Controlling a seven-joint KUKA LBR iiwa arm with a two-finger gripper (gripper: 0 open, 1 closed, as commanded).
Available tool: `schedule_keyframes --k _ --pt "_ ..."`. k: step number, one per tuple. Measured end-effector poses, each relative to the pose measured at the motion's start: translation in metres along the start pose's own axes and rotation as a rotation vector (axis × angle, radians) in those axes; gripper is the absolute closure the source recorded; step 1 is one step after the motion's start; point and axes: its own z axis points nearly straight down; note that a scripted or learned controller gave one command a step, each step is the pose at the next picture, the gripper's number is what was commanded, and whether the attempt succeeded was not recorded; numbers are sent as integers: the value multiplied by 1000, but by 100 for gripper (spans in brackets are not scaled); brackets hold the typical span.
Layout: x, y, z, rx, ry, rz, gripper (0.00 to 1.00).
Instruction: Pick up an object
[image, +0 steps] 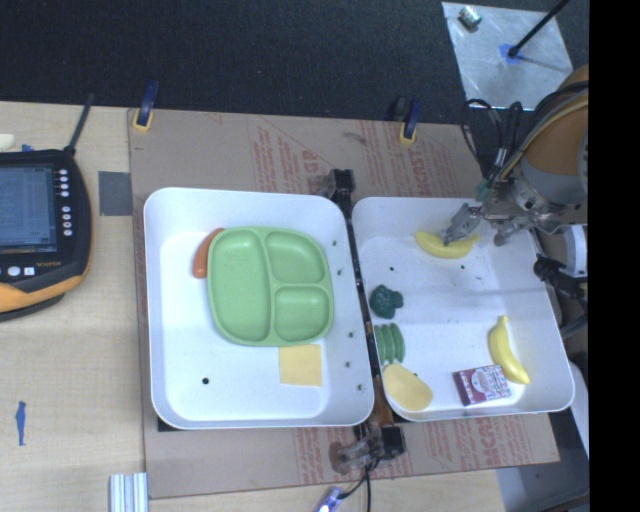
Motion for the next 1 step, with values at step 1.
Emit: schedule_keyframes --k 1 --pt "26 0 10 1 0 -1 0"
